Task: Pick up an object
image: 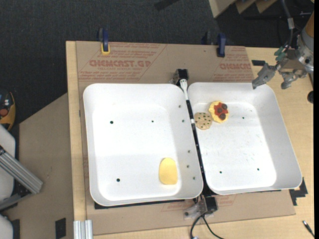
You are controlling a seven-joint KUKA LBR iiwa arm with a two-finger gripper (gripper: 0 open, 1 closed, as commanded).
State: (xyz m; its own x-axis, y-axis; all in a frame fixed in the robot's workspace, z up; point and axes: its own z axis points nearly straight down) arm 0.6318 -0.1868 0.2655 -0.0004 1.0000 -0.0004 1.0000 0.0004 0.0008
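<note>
A pale yellow oval piece lies in the left bin, near its front right corner. In the right bin a tan speckled cookie rests by the left wall, touching a yellow round piece with red and dark toppings. My gripper hangs over the far right corner of the right bin, well right of those two pieces. Its fingers are spread open with nothing between them.
Both bins sit on a brown board held by two blue clamps at the back. A black bracket sits where the bins meet at the far side, with cables at the front edge.
</note>
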